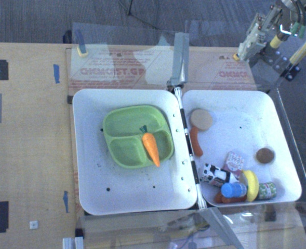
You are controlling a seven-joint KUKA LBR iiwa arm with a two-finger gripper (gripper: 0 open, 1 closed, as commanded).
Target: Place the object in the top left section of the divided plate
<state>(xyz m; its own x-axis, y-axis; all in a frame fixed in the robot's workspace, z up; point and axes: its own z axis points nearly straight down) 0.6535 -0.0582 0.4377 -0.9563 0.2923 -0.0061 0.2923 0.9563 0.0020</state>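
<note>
The carrot (150, 147) lies in the green divided plate (116, 124), which sits in the left bin (90, 191). Its leafy stub points up and slightly left toward the plate's middle, and its tip points down and to the right, resting on or just over the plate's lower right rim. Its body appears to lie over the divider between the lower compartment and the small right one, so it is not in the top left section, which looks bare.

The long axis runs from upper left to lower right, steeply, close to vertical in the camera view.

The gripper (269, 32) hangs well apart from the carrot, up at the far right corner, beyond the back edge of the right bin (282, 118). From there the carrot lies down and far to the left, across the right bin and the rim between the two bins. Whether the gripper's jaws are parted or closed cannot be told; nothing is seen held in it.

The right bin holds a clutter of other things: a tan disc (201, 119), a sausage (196, 141), a brown round piece (265, 155), a banana (251, 184) and a blue item (233, 190).
</note>
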